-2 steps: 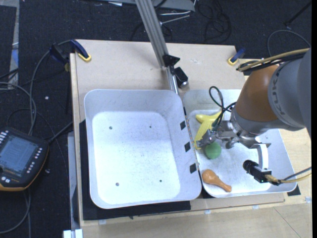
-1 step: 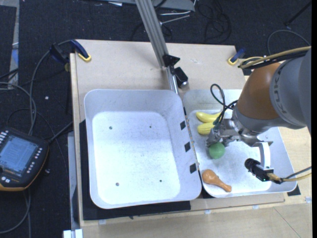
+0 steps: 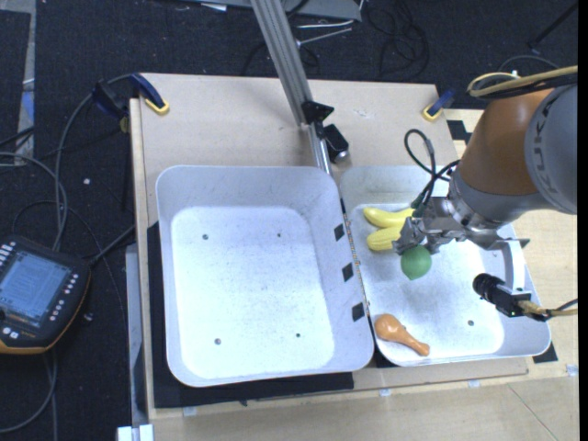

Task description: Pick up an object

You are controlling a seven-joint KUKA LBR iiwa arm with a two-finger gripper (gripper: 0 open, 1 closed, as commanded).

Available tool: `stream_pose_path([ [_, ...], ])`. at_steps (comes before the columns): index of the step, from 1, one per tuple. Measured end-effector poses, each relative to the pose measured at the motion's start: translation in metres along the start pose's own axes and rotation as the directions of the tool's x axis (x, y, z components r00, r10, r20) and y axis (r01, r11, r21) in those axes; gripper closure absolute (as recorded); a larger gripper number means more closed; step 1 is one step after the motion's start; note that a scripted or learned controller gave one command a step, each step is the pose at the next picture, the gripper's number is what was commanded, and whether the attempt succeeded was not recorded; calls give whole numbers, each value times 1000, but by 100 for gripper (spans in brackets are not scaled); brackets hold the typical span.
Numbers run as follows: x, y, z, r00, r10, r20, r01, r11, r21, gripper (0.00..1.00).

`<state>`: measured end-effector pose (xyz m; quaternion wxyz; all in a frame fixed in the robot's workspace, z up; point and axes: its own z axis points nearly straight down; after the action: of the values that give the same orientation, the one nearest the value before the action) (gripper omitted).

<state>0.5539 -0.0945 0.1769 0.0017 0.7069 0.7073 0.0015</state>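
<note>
Pale wooden benchtop [image 3: 230, 127] was seen under the right bin [image 3: 450, 301], where the pincer [image 3: 413, 239] was poised just above a green ball [image 3: 416, 265], apparently for grasping it, though whether apart or together could not be told.

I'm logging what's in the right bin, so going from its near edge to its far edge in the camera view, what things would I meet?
Orange pear-shaped toy → green ball → yellow bananas.
</note>
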Motion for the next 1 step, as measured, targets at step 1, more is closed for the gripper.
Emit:
stream_pose_path([
  [1, 0, 1, -32, 1000, 0, 0, 0, 1000, 2, 100],
])
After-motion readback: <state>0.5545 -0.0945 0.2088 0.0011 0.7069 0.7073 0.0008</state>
